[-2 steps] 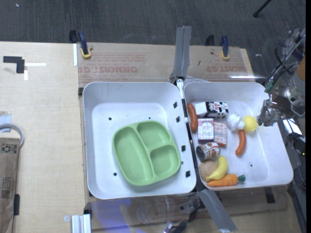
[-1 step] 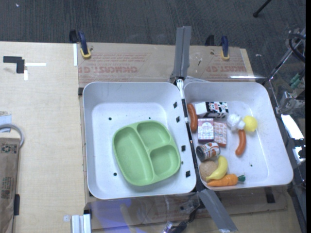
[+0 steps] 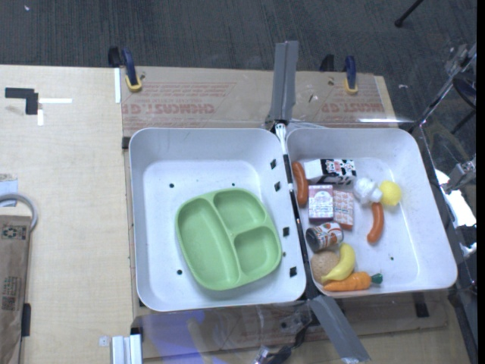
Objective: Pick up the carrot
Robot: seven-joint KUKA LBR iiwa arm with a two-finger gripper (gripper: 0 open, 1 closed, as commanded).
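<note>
One small orange toy carrot (image 3: 349,282) lies at the near edge of the right-hand shallow white bin (image 3: 432,203), touching a yellow plastic banana (image 3: 342,264). Its long axis runs left-right, green stub pointing right. A grasp should straddle its width from above, clear of the banana. The gripper's state cannot be told.

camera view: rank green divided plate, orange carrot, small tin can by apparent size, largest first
1. Green divided plastic plate, by far the largest.
2. Orange carrot with green tip, long and thin.
3. Small tin can with red label; shorter but fatter, so close to the carrot, ranking unsure.
</note>
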